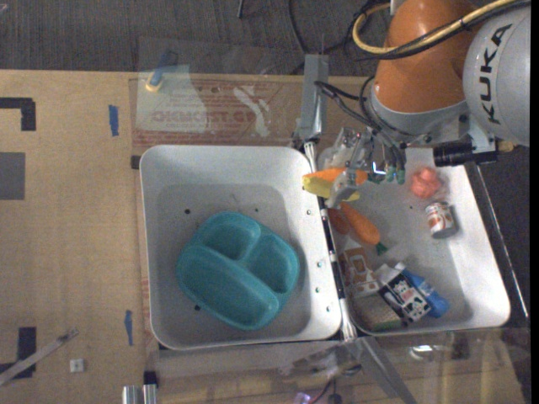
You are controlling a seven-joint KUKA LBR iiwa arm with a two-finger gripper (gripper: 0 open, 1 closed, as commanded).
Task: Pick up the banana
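The banana (324, 182) lay with its long axis running left to right, one tip over the left bin's (160, 175) right rim, the other end under the gripper (358, 171); whether it was held could not be told. In the right bin (488, 284) lay one carrot (362, 224), one pink item (425, 181), one small can (440, 218), and one milk carton (402, 294). One teal divided plate (238, 268) sat in the left bin.

Open white floor rings the teal three-compartment plastic plate (238, 268) in the left bin (160, 225) — the right bin (480, 284) is crowded: orange carrot (360, 223), small can (439, 218), printed cartons (396, 293).
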